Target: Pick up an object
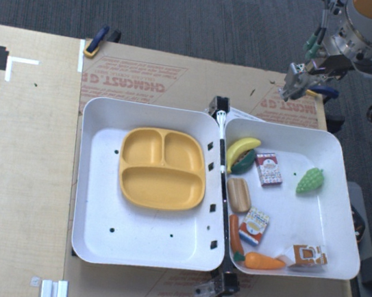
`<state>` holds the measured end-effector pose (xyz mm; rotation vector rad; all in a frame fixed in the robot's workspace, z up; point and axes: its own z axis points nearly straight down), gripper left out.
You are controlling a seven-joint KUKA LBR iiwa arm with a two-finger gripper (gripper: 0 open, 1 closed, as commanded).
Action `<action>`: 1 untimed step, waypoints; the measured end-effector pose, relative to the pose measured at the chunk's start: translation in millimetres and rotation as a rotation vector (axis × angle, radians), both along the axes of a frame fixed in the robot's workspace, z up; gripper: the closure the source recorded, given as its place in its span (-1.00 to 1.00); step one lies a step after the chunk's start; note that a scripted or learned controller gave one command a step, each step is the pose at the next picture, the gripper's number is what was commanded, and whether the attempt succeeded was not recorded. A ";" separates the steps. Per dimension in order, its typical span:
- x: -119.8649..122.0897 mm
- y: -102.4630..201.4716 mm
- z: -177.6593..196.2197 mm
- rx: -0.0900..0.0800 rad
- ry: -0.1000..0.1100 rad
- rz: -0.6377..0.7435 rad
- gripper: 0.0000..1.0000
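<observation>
Green, knobbly plastic toy fruit (310, 181) lying alone in the right white bin (344, 202) looks light, rigid and easiest pinched across its middle, while the end effector (294, 84) hovers beyond the bin, apparently empty, opening unclear.

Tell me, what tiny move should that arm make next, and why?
Probably it should swing toward the camera and come down over the right bin. The gripper hangs above the cardboard beyond the bin's far rim, with nothing between its jaws. All the toys lie in that bin; the green lumpy toy sits apart from the others, so it looks the easiest target.
</observation>
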<state>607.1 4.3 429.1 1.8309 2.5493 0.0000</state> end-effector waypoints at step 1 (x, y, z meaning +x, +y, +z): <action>-26.5 -95.8 105.5 -0.001 0.000 0.231 1.00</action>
